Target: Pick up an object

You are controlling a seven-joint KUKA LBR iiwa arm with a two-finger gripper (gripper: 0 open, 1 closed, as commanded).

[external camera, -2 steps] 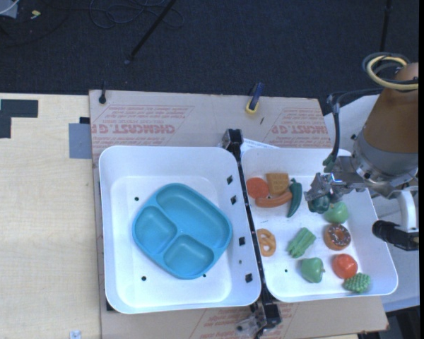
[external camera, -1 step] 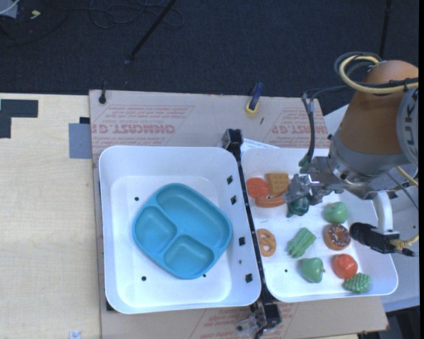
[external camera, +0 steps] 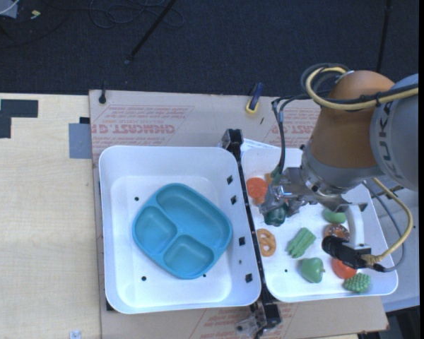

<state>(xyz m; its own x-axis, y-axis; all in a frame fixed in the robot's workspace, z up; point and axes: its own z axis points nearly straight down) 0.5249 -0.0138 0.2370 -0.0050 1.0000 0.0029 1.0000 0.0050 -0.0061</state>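
My gripper (external camera: 274, 209) hangs low over the left part of the right bin (external camera: 381, 288), under the orange-banded wrist. Right beside it to the upper left lies an orange-red round toy (external camera: 256, 187). A brown pretzel (external camera: 266, 241) lies just below the gripper. To the lower right are a green ridged vegetable (external camera: 301, 241) and a green pepper (external camera: 311, 269). Something dark teal shows at the gripper's tip, but I cannot make out what it is.
A blue divided plate (external camera: 181, 229) lies in the left bin (external camera: 113, 189). Near the right bin's front right corner lie a red toy (external camera: 343, 268), a bumpy green toy (external camera: 357, 282) and a brown ring-shaped toy (external camera: 336, 232). The arm hides the bin's back right part.
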